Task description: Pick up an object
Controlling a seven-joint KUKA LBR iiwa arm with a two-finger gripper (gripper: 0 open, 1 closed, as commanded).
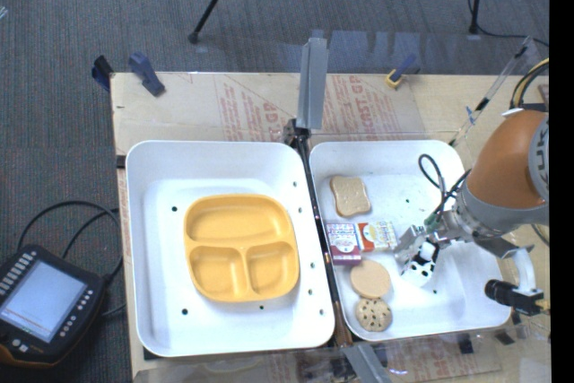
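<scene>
Reaching in from the right, the arm hangs over the right-hand bin, its gripper low above the bin floor. How the gripper stands I cannot tell, and nothing can be seen held in it. The desk carries two white bins side by side, likely so that items can be moved from one to the other. The left-hand bin holds one yellow divided tray. The right one holds five loose pieces, any of which could be the pick: one slice of toast, one small carton, one packet, one plain biscuit and one chip cookie, all lying left of the gripper.
</scene>
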